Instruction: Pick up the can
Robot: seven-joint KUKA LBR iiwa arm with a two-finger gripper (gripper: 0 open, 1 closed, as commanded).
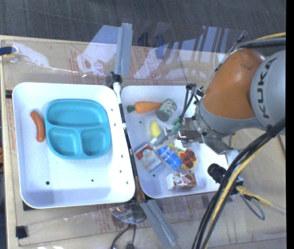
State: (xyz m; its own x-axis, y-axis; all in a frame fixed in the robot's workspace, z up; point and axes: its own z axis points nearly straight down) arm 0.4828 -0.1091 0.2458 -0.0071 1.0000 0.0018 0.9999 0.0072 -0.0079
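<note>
The can [166,109], small with a green label and a grey end, lies on its side at the back of the right bin [136,134], just right of an orange carrot [147,107]. My gripper [173,134] hangs over the middle of this bin, below and slightly right of the can, apart from it. It sits close to a yellow fruit [156,129] and above a blue packet [168,157]. The arm's orange band and grey wrist [232,95] cover the bin's right side.
Near the front of the right bin lie a red-and-white carton [148,158], strawberries [189,160] and a brown box [182,180]. The left bin [27,185] holds a blue divided tray [79,127] and a sausage [38,125]. Cables [224,191] trail at the front right.
</note>
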